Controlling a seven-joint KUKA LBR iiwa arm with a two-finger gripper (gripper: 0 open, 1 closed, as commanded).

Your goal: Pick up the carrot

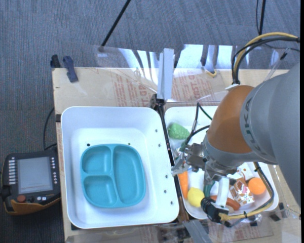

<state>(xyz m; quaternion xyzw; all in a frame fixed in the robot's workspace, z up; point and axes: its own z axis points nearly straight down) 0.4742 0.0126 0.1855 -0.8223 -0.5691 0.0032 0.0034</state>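
The carrot (pixel 184 184) is a slim orange piece lying lengthwise by the left wall of the right bin (pixel 271 202), near its front. My gripper (pixel 184 162) hangs just behind and above the carrot's far end, with the bulky wrist and its orange band covering the bin's middle. No part of the carrot is visibly lifted; it rests on the bin floor.
In the right bin, a yellow lemon (pixel 195 197) touches the carrot's near end, a green leafy item (pixel 178 131) lies at the back left, and an orange fruit (pixel 257 186) and a red item (pixel 228 203) sit at the front right. The left bin (pixel 71 135) holds a blue divided plate (pixel 112 175).
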